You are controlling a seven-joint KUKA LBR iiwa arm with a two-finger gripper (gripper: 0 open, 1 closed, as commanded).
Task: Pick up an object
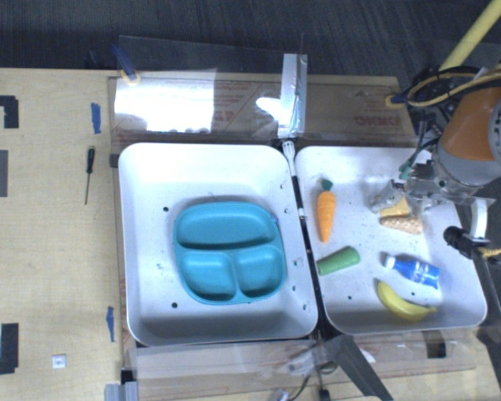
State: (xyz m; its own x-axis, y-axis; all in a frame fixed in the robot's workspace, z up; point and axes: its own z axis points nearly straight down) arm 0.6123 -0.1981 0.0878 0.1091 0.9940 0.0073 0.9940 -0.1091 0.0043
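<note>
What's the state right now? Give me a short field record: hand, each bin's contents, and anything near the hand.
hand: over the upper right part of the right bin, just above a tan object; finger state cannot be told
left bin: blue divided tray
right bin: carrot, green cylinder, blue and white tube, banana, tan object
nearest to hand: tan object, directly below it
held: nothing seen between the fingers
arm: enters from the right, orange band above the wrist
</note>
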